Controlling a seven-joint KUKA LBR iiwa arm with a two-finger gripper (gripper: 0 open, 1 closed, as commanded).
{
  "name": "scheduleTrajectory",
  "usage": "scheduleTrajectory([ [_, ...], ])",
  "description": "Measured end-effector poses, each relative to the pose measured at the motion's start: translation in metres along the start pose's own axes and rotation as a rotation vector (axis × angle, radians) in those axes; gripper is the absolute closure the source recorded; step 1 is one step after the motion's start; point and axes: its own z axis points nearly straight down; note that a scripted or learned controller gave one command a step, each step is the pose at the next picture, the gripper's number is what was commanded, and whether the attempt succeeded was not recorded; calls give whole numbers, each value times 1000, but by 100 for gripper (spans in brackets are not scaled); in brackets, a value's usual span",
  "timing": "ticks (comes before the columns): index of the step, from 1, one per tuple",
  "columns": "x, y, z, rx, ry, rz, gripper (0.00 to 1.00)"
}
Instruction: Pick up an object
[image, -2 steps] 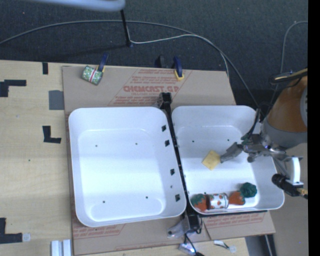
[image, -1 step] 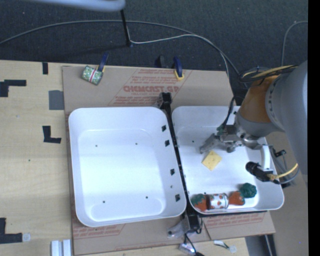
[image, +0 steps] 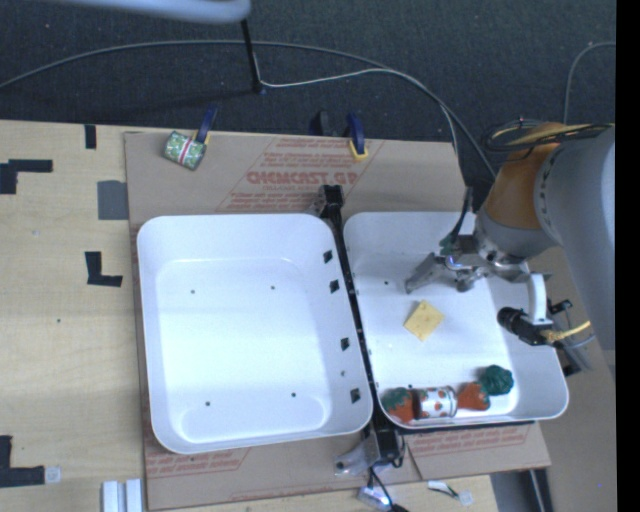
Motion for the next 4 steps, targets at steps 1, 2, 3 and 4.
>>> scheduleTrajectory([
  [1,45,-51,-1,1,1,14,0],
  [2,43,-75,-1,0,0,16,0],
  [3,-16,-47,0,-1,-1,17,0],
  [4,60,-67,0,1,1,11,0],
])
